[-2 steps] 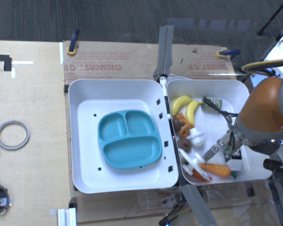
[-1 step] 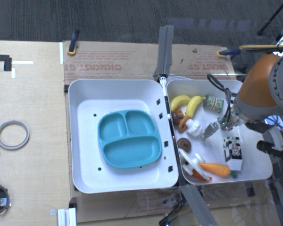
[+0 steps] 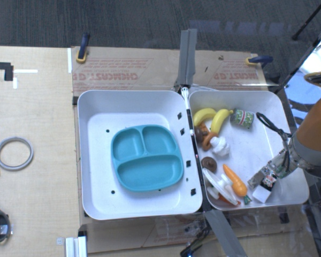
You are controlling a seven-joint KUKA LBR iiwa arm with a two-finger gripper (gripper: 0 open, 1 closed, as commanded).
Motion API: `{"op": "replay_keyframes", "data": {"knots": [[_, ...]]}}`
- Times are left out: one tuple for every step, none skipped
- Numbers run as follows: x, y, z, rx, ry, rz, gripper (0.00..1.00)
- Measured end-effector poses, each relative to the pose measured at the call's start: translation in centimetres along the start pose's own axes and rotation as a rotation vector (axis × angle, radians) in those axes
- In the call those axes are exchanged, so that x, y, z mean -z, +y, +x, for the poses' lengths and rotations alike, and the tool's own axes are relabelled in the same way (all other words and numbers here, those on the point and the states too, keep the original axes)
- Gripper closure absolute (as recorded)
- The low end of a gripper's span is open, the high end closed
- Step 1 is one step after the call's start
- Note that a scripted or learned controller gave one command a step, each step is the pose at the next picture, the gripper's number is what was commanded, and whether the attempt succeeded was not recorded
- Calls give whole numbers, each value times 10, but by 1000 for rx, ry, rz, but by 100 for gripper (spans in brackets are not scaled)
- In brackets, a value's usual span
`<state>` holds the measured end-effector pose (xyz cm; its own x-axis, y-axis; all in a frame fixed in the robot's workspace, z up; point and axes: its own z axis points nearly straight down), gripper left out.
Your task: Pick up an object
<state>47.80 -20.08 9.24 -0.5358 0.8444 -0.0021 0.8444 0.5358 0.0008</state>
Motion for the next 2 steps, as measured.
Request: {"op": "replay_keyframes", "data": {"knots": [[14, 8, -4, 4, -19, -18, 100], [87, 43, 43, -93, 2, 1, 100]]}}
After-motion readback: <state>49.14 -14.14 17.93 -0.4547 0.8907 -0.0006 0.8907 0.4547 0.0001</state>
